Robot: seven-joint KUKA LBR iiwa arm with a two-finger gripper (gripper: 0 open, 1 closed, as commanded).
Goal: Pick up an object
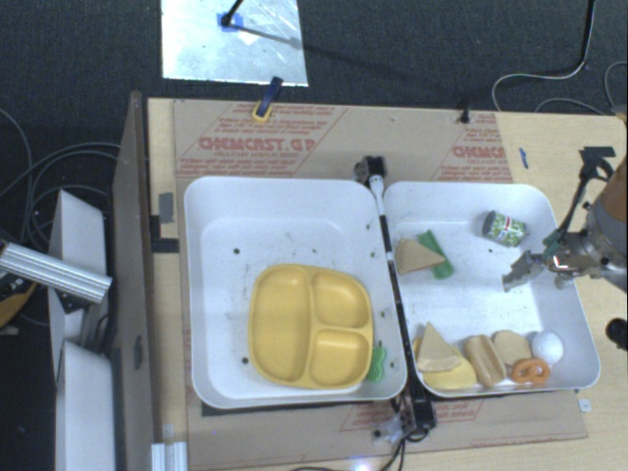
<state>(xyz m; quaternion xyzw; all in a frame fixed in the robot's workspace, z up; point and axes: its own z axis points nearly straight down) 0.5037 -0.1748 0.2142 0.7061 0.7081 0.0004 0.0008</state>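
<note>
The right bin (461, 196) holds a small can with a green label (504, 228), a tan wedge (416, 256) beside a green piece (435, 254), and along its front a yellow wedge (439, 355), a hot dog bun (483, 359), a tan bread piece (510, 344), an orange pretzel (531, 370) and a white egg (547, 346). My gripper (531, 267) reaches in from the right over the bin's right side, between the can and the egg, with nothing seen between its fingers.
The left bin (226, 204) carries a yellow divided plate (312, 326); a small green item (378, 362) lies at its front right. A clamp (373, 172) sits where the bins meet. Cables run on the floor behind and to the left.
</note>
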